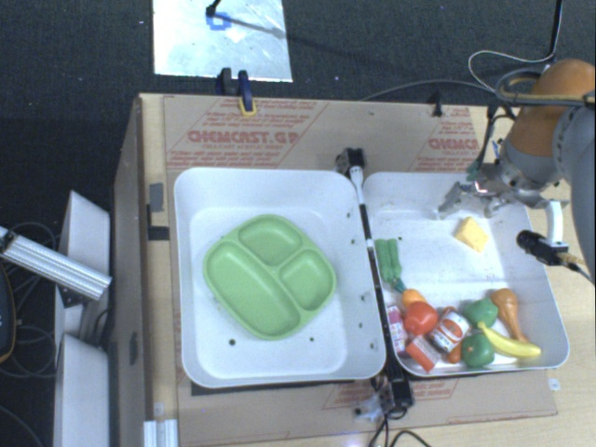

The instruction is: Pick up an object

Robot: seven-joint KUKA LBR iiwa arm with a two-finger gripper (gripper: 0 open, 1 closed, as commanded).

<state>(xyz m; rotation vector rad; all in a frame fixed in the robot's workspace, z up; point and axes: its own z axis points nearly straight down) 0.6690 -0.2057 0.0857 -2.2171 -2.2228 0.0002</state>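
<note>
A: So, claw state?
B: Gripper (473, 200) splayed wide over the far end of the right bin (424, 198), fingers (449, 204) apart, nothing between them. Yellow cheese wedge (472, 235) lies just beside and below it, apart.
A: Anything hidden?
B: Arm (549, 119) cut off at the right edge. Near-corner pile overlaps; small labelled pieces hard to read.
A: Counts?
B: Two bins. Left bin (200, 203): one green divided plate (270, 275). Right: one banana (507, 345), one tomato (420, 318), one green pepper (477, 350), one green bean piece (388, 262).
</note>
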